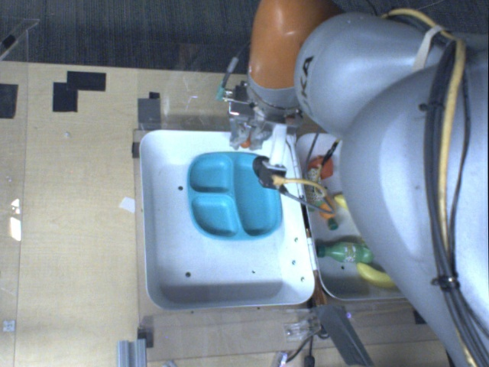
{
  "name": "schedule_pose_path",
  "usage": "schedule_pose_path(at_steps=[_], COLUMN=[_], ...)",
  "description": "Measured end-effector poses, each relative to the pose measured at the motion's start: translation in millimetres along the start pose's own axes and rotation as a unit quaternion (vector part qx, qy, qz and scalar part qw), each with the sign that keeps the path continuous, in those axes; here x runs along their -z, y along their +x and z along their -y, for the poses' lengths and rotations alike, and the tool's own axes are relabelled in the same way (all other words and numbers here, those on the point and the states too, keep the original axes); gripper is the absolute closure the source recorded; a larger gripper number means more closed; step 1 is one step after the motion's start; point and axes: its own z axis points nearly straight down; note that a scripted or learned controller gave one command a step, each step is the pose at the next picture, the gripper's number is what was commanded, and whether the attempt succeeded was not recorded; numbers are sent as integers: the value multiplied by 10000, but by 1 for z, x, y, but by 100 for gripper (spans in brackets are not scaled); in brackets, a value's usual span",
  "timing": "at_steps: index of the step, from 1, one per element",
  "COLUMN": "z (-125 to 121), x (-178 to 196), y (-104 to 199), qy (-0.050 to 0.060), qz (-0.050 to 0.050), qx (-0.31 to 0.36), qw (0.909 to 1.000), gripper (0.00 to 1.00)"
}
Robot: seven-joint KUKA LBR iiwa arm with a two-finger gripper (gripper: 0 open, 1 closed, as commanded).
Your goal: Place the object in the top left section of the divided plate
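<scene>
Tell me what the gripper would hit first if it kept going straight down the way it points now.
Probably the blue divided plate, near its upper right edge: the gripper hangs just over there in the left bin. Depth is unclear from this view, so it could meet the bin floor beside the plate instead.

The bulky, smooth grey robot arm (397, 128) bears a rounded orange band (286, 33) above its wrist; yellow and black cables (447, 128) run along its casing.

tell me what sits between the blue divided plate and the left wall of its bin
Nothing: the camera view shows only bare white bin floor between the blue divided plate and the left bin's left wall.
</scene>
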Motion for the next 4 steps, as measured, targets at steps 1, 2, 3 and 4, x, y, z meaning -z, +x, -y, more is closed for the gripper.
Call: schedule_pose_path(at_steps=[1,2,3,4], z=[81,81,81,73], x=[3,3,3,6], y=[34,34,34,-26], qy=[4,3,3,1], qz=[-4,-4,-4,-1], qx=[914,910,910,1231], qw=[9958,9959,9959,9924], gripper=[100,0,0,0])
